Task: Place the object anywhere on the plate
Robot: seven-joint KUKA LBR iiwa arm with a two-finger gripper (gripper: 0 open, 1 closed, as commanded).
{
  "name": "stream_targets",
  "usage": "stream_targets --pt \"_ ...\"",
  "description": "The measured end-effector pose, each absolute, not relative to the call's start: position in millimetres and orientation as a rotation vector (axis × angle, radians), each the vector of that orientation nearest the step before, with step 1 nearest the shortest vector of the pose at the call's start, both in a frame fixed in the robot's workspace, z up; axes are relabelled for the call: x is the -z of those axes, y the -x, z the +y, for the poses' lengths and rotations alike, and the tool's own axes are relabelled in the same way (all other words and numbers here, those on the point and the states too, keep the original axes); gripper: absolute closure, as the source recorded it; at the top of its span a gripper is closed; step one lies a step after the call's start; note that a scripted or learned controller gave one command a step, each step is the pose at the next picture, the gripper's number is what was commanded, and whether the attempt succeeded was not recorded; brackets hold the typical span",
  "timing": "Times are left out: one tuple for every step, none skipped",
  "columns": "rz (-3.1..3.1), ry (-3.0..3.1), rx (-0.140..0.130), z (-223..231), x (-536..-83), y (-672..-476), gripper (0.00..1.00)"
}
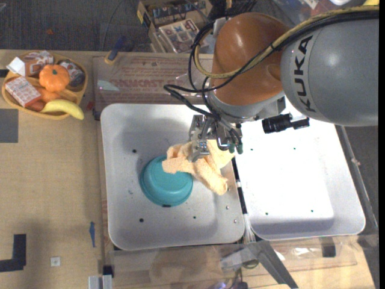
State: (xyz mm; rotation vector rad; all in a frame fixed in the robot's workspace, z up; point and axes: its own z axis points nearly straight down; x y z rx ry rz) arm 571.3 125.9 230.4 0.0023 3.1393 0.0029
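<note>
Yellow cloth (204, 164): crumpled in the left bin (120, 131), toward its right wall, one edge draped over the plate's rim.
Teal plate (166, 182): near the middle of the left bin, touching the cloth.
Pincer (207, 144): down on the cloth's upper part; fingers look pressed into the fabric, but whether they grip it I cannot tell.
Right bin (301, 179): just beside the left one.
Fruit basket (42, 86): worktop's far left corner.

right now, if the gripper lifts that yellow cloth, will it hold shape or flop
Probably flop: the yellow cloth lies crumpled and folded. It looks light, and since one edge drapes over the teal plate, lifting it might drag across the plate or nudge it.
</note>
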Motion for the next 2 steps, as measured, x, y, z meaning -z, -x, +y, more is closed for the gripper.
stream_targets --pt "3.14 -0.002 -0.002 172.6 -236.6 -537.4 1.0" --pt "3.141 0.0 -0.002 212.0 -226.3 -506.1 1.0"
